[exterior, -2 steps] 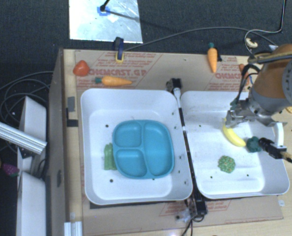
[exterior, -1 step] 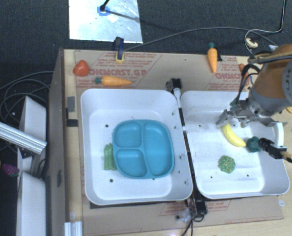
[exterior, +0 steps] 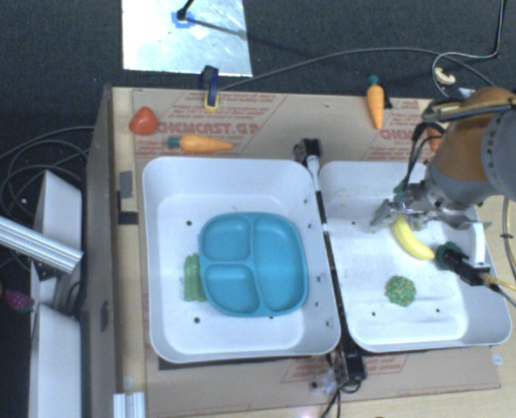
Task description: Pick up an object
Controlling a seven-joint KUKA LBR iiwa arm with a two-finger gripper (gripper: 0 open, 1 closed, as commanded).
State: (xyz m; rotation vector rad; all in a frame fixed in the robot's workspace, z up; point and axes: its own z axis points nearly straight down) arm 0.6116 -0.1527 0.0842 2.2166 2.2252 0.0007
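A: Where is the gripper (exterior: 400, 212) sitting right now?

B: It is hanging low over the right bin (exterior: 484, 325), at that bin's far side, with the banana (exterior: 412, 239) lying right at its tips, just toward the near rim from it.

A: Is it gripping the banana?

B: I cannot tell. The fingers are showing as a bright metal cluster, and whether they are spread or pinched is not readable. Nothing is visibly sitting between them, so I am not calling it a hold.

A: How is the banana lying?

B: Its long axis is running diagonally, from beside the tips away toward the near right corner. I am judging that a grasp wants the fingers closing across that axis, not along it.

A: Anything else close?

B: A green broccoli piece (exterior: 401, 290) is lying farther toward the near rim, beyond the banana, apart from it. The banana is the nearer target.
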